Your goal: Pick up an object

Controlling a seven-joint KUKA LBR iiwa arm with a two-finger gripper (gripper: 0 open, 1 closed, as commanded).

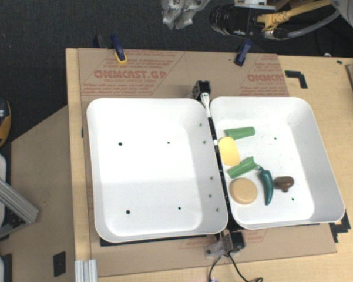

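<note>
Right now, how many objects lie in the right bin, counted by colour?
Green: 3, an upper piece, a lower piece, a dark green pepper
Yellow: 1, a yellow piece
Tan: 1, a round disc
Brown: 1, a small brown piece
Total: 6

You look down on a brown cardboard sheet [164, 63] printed with red lettering, held by 2 blue clamps [118, 49] at its far edge. Dark carpet [41, 16] lies around it, and an aluminium rail [9, 195] crosses the lower left.
</note>
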